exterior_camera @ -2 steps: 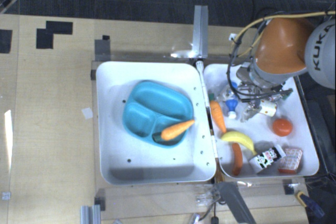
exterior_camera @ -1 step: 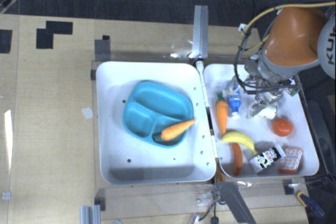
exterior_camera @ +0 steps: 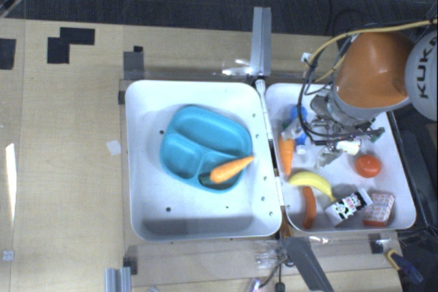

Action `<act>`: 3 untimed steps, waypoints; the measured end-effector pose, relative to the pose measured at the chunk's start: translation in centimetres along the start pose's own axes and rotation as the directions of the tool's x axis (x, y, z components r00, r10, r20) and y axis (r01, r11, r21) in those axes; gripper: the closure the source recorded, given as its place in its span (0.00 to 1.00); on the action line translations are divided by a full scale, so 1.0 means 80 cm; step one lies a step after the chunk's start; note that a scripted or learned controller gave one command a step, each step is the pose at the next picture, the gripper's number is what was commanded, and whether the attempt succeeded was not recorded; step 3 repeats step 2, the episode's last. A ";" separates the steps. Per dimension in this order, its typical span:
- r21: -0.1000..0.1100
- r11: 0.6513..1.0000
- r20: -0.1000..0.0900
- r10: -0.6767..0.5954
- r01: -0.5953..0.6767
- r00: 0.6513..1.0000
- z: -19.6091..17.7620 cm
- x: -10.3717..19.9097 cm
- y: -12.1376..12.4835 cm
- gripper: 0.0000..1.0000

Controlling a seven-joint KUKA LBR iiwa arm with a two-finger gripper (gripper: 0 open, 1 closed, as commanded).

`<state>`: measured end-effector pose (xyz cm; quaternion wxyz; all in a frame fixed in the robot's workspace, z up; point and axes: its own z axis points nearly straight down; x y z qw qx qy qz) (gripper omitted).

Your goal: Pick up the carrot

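Observation:
An orange carrot point(exterior_camera: 231, 168) lies on the lower right part of a blue divided plate point(exterior_camera: 198, 140) in the left bin point(exterior_camera: 147, 167). A second, smaller orange carrot-like piece point(exterior_camera: 286, 154) stands along the left wall of the right bin point(exterior_camera: 404, 212). My gripper point(exterior_camera: 333, 142) hangs over the middle of the right bin under the orange wrist band point(exterior_camera: 373, 72), just right of that small orange piece and well right of the carrot on the plate. Nothing is visibly held.
The right bin also holds a banana point(exterior_camera: 312, 182), a brown sausage point(exterior_camera: 309, 207), a red tomato point(exterior_camera: 368, 165), a black-and-white carton point(exterior_camera: 348, 207), a pinkish block point(exterior_camera: 379, 208) and a blue-white item point(exterior_camera: 295, 121). A metal post point(exterior_camera: 261, 44) rises between the bins.

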<state>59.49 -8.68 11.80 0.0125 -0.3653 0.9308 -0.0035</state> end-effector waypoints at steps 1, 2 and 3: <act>-0.002 0.974 -0.007 0.227 -0.227 0.974 0.033 0.001 0.004 0.00; 0.002 0.975 -0.003 0.223 -0.223 0.975 0.018 -0.002 0.003 1.00; 0.002 0.975 -0.003 0.223 -0.223 0.975 0.018 -0.002 0.003 1.00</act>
